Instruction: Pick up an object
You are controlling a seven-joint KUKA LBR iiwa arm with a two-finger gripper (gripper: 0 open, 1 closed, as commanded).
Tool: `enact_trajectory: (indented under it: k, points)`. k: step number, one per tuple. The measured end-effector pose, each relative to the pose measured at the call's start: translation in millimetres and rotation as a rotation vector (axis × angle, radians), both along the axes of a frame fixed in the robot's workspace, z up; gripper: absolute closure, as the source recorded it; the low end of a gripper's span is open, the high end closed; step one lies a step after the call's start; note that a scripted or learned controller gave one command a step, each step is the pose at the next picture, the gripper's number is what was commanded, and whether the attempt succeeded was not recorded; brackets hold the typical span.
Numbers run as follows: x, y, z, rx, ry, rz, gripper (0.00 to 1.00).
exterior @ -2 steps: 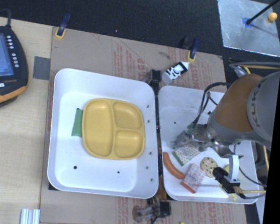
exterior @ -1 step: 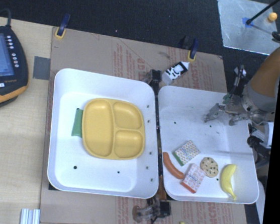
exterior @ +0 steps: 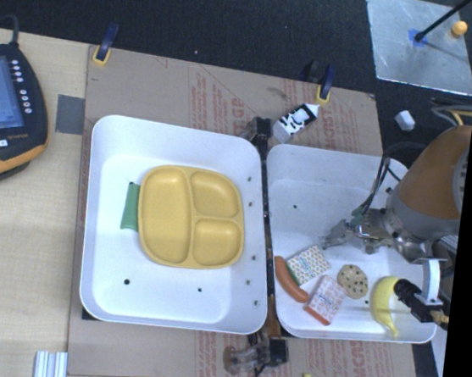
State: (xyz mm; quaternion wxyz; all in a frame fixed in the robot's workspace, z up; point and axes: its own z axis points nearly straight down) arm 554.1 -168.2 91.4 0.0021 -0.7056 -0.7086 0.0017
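Over the right bin [exterior: 307,162], the gripper [exterior: 359,233] hangs with fingers spread, holding nothing. Near the bin's front edge lie a sausage [exterior: 290,280], a cookie [exterior: 352,280], two packets and a banana [exterior: 384,302]. A clean grasp likely means descending squarely over one item, avoiding its neighbours.

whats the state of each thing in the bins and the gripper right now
yellow divided tray: upright in the left bin, on top of a green object
green object: flat, partly under the tray
gripper: low in the right bin, nothing seen in it
hot dog: lying at the right bin's left edge
patterned packet: flat
cookie: flat, free
red-edged packet: flat
banana: lying in the right bin
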Motion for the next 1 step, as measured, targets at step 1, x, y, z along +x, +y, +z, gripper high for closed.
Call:
enact_trajectory:
  k: [1]
  points:
    - [-71.4,-44.4,0.2,0.000,-0.002,-0.001,0.00]
